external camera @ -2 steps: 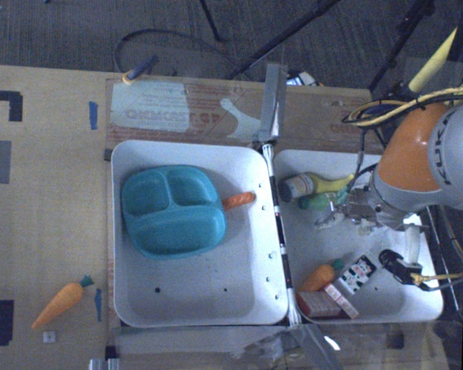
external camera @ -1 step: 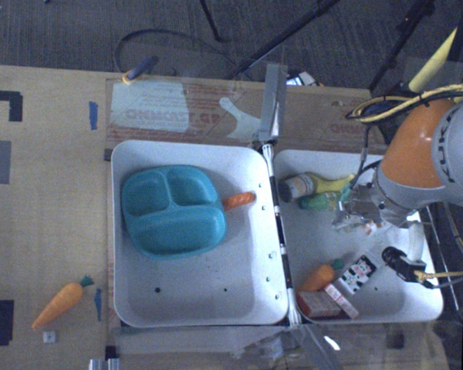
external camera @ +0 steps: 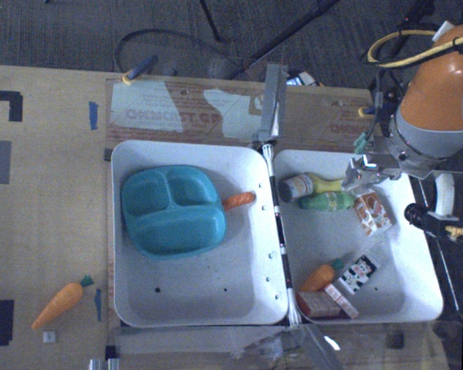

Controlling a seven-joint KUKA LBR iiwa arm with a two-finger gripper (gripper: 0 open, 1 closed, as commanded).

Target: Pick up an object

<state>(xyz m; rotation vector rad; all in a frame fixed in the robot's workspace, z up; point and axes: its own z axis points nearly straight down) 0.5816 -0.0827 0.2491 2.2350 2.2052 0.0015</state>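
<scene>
Although the tool (external camera: pixel 362 172) hangs low over the far part of the right bin (external camera: pixel 424 292), nothing shows between its tips, so the pick looks not yet made; whether it is spread or pressed together I cannot tell. Just beside it, on its left, lie a yellow bottle (external camera: pixel 312 183) and a green bottle (external camera: pixel 326 201), touching side by side. Just below it lies a small red-and-white carton (external camera: pixel 373 213), tilted. Any could serve; closing on one and lifting remain.
</scene>
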